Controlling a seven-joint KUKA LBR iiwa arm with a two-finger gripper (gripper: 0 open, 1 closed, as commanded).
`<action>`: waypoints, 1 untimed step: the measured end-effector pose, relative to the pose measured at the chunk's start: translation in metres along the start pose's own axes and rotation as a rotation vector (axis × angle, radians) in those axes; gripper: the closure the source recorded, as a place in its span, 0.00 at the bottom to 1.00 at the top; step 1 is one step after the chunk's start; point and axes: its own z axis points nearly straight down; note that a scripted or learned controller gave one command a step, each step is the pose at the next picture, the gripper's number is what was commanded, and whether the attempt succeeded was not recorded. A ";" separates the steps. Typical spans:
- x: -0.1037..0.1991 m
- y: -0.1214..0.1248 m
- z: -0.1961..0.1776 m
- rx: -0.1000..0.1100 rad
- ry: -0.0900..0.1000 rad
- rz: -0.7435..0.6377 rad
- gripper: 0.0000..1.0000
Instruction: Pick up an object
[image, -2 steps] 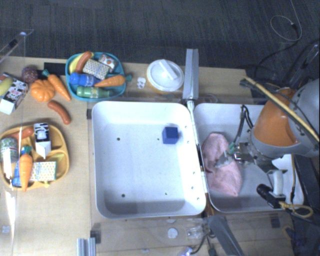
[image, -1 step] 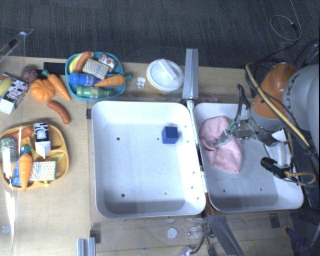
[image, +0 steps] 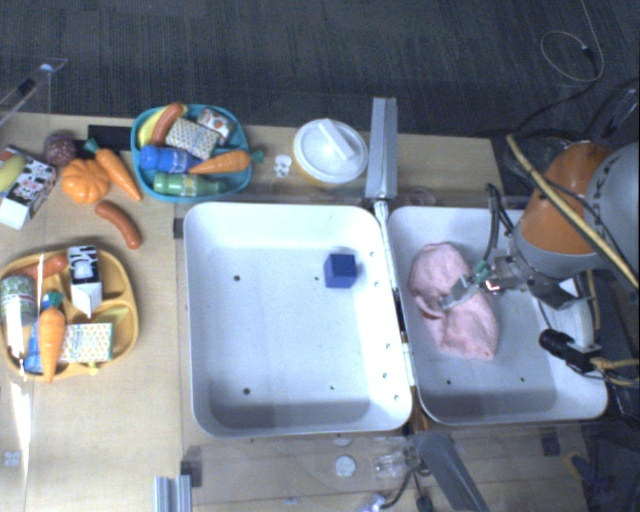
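Right bin (image: 560, 395), pink cloth (image: 455, 300) under gripper (image: 468, 287)

You look down on a pale wood bench (image: 110, 420). Take the left bin (image: 280, 395) as your mark: beyond its far edge sits a white lidded tub (image: 331, 150), and left of that a blue bowl (image: 150, 182) of toy food. A yellow tray (image: 122, 330) of more toys lies well left of the bin, with loose toy vegetables (image: 100, 185) above it. Dark grey carpet (image: 300, 50) runs past the bench's far edge, with thin cables (image: 572, 45) looped on it at the far right. The light is even and soft.
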 end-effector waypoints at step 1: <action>-0.075 0.041 0.002 0.004 -0.001 -0.096 0.00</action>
